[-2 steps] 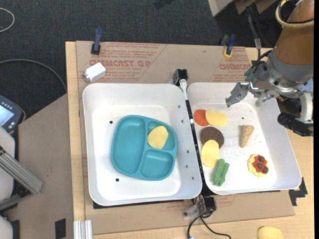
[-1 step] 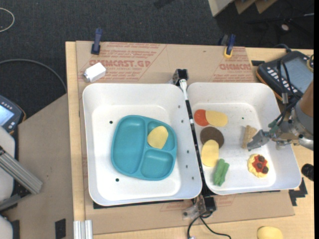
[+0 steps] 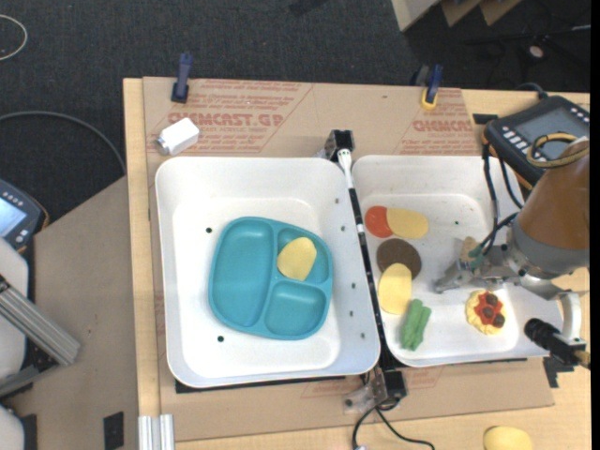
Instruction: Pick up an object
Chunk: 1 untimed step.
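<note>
**Inspector:** Camera view, slanted from above. Two white bins are counted, side by side. The pincer hangs over the right bin, at the end of the grey arm with its orange band.

**Clerk:** State of the pincer?

**Inspector:** Whether it stands wide or narrow cannot be told; the metal parts blur together. Nothing is seen between them.

**Clerk:** Count the pieces in that bin.

**Inspector:** Six. Beyond the pincer and to its left in the view: one red disc, touching one yellow oval. Left of the pincer, near it: one dark brown disc. Left and nearer the camera: one second yellow piece, overlapping the brown disc's lower edge, and one green piece below that. Just beside the pincer, on the camera side: one yellow piece topped with red, apart from the metal.

**Clerk:** And the other bin?

**Inspector:** Left bin, well apart from the pincer: one teal divided plate, three compartments, with one yellow piece in its upper right compartment.

**Clerk:** On the bench?

**Inspector:** One small white block, two clamps at the far edge: one blue, one yellow and blue.
</note>
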Available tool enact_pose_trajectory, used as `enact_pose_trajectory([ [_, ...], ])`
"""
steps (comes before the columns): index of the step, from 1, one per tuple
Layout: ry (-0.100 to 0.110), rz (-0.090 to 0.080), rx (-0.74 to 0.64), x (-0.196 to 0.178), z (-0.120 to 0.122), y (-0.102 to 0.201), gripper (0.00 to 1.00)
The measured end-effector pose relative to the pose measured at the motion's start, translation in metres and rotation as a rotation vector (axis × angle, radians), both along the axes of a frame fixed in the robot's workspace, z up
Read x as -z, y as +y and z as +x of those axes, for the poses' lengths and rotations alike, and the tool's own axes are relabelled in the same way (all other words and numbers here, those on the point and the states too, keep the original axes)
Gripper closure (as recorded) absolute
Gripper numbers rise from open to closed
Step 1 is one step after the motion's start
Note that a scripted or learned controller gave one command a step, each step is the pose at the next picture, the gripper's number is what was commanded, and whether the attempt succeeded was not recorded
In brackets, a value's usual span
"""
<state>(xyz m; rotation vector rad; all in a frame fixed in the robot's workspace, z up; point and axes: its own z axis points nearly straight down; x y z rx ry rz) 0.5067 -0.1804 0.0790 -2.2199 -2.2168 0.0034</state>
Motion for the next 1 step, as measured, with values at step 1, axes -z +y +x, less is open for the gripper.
enact_pose_trajectory([
  [1,-0.006,0.011,-0.006,-0.0064,-0.018,-0.039,0.0],
])
